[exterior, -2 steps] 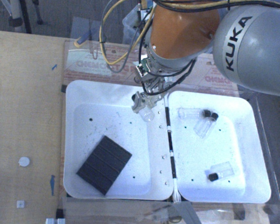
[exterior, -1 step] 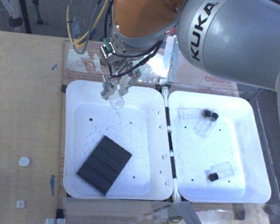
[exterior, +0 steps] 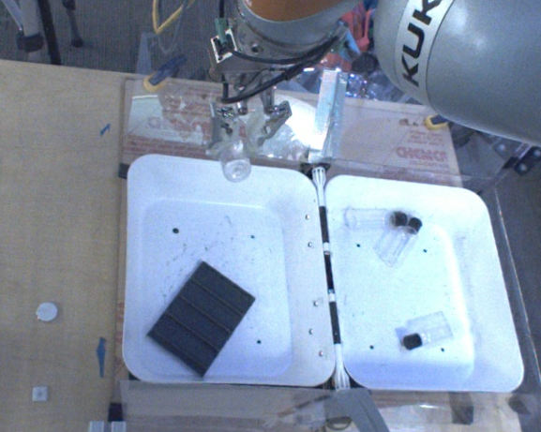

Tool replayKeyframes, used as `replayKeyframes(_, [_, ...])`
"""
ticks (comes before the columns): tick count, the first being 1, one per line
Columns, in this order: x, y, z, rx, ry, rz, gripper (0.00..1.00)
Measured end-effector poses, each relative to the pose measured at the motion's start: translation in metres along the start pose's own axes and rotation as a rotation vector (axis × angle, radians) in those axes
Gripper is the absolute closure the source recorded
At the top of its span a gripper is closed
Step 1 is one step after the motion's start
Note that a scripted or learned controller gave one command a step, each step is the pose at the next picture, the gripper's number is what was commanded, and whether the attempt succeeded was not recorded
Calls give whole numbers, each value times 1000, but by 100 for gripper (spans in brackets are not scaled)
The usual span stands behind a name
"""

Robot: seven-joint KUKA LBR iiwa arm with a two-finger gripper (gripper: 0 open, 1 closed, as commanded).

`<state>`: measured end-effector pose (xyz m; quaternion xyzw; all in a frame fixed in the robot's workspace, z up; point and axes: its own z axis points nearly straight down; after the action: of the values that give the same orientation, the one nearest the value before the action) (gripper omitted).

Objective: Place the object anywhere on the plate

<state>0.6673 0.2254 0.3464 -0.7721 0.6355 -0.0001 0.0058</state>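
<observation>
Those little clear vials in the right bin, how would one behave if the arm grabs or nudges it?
The vials look like small clear cylinders lying on their sides, so a nudge would probably roll one. Smooth clear walls may slip in the jaws. Their small size suggests they are light; if glass, breakable.

Dark ribbed rectangular plate [exterior: 202,317] lying in left shallow white bin [exterior: 150,190]; three small clear vials [exterior: 397,233] scattered in right bin [exterior: 491,277] beside it.

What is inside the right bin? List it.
The right bin holds three clear vials with dark caps: two near the back, one near the front. Nothing covers them; whether they contain anything cannot be told.
</observation>
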Motion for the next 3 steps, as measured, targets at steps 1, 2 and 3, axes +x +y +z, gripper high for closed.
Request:
replayKeyframes(1, [-1, 2, -88, 3, 1, 428, 100])
replayKeyframes(2, [-1, 1, -100, 12, -8, 432, 100])
replayKeyframes(3, [6, 2, 19, -2, 6, 765, 100])
